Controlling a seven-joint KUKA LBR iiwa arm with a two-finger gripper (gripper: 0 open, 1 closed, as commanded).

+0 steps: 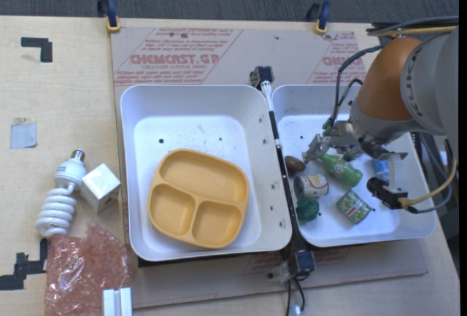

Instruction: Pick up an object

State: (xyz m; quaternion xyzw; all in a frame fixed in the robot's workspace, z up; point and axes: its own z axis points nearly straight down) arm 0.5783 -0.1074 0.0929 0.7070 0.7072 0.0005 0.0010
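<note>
The grey arm with its orange band (387, 81) reaches into the right bin (365, 234) from the right. My gripper (322, 148) is low in the bin's left half, right beside the upper end of a green bottle (343, 171) that lies on its side. Whether it touches the bottle cannot be told. Around it lie a brown lump (293, 163), a small round tin (312, 185), a dark green object (307, 210), a green and white packet (353, 206) and a blue item (381, 168).
The left bin (146, 117) holds a yellow divided plate (198, 198). Left of the bins, on the bench, lie a spiral light bulb (60, 198), a white cube (101, 187) and a red crinkled bag (80, 271). A black cable (408, 201) loops at the right bin's right side.
</note>
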